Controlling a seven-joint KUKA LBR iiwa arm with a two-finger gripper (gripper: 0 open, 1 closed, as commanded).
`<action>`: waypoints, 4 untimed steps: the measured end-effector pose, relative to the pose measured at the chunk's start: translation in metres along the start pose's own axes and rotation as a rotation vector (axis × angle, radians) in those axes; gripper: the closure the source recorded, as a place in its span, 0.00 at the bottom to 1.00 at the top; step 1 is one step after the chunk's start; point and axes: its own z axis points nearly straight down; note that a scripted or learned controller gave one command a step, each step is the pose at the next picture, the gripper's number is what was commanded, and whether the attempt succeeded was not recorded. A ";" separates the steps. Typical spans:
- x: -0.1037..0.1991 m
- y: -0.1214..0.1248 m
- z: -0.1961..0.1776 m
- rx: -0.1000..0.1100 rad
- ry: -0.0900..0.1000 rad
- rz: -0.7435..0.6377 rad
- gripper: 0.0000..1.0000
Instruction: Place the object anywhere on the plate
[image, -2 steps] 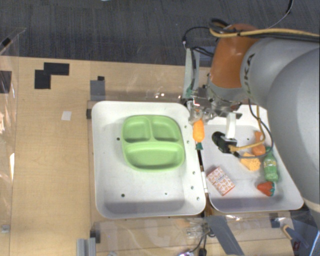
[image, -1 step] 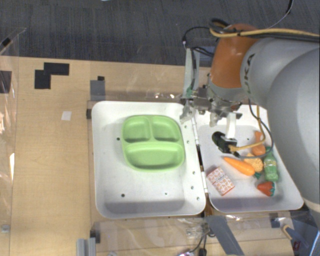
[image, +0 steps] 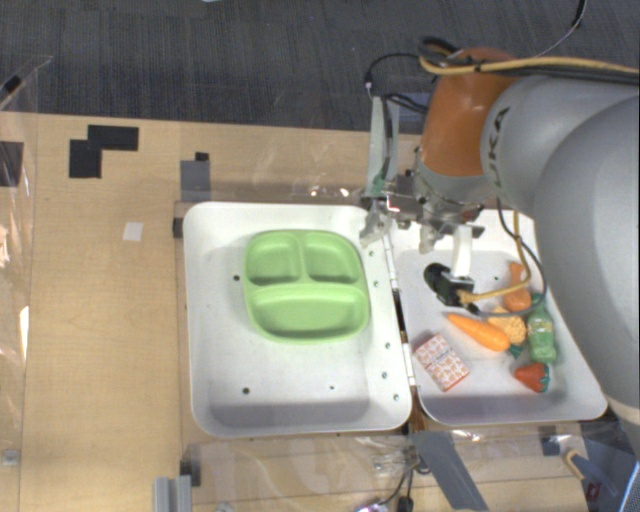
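A green plate (image: 304, 285) with three compartments lies in the left bin (image: 215, 330) and nothing rests on it. My gripper (image: 401, 222) hangs over the far end of the divider between the two bins, just beyond the plate's far right corner. I see nothing held under it. In the right bin (image: 500, 400) lie several toy foods: an orange carrot (image: 478, 331), a yellow corn piece (image: 510, 327), a red strawberry (image: 532, 376), a green item (image: 541, 338), an orange piece (image: 517, 296) and a pink patterned packet (image: 441, 362).
The toy foods are bunched along the right bin's right side, with the packet near its front left. The grey arm (image: 570, 180) covers the right bin's far right corner. A transparent wall (image: 20, 200) stands at the bench's left.
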 end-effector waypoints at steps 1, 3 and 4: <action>0.047 -0.018 0.001 0.001 0.000 -0.074 0.00; 0.137 -0.078 -0.084 0.000 0.000 -0.060 1.00; 0.081 -0.061 -0.065 -0.001 -0.001 -0.217 1.00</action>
